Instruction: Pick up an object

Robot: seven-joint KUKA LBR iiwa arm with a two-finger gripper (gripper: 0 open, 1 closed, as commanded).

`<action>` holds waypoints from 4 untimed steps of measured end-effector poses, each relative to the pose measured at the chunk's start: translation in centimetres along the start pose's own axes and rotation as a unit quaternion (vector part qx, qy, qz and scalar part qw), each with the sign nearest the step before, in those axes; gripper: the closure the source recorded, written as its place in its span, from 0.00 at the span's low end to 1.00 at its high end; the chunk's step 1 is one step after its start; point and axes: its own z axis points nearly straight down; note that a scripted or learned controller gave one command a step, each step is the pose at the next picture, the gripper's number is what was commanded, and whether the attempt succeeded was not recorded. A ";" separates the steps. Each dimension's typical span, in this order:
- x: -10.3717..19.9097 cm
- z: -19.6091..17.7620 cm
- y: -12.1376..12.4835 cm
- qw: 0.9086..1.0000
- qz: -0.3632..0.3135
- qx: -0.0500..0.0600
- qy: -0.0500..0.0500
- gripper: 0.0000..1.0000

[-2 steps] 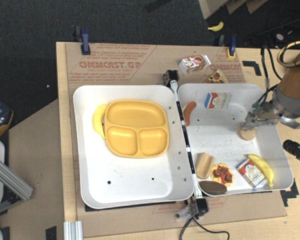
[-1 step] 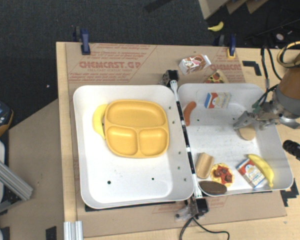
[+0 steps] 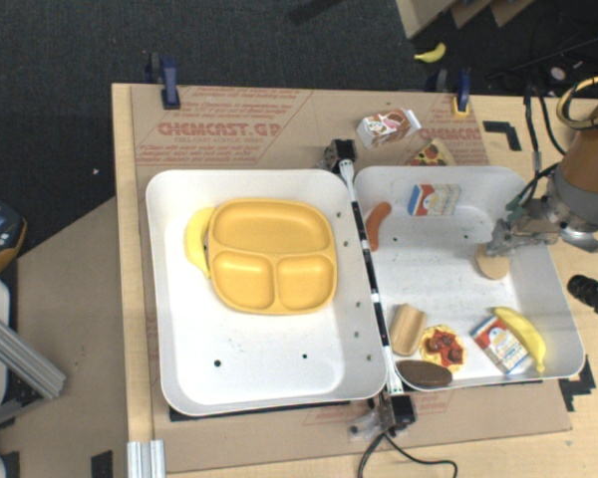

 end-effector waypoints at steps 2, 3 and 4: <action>1.6 3.8 -0.2 1.000 -0.001 0.005 -0.001 0.00; 1.3 2.0 0.3 1.000 0.000 -0.003 -0.004 1.00; 1.4 2.3 0.1 1.000 0.000 -0.001 -0.003 0.00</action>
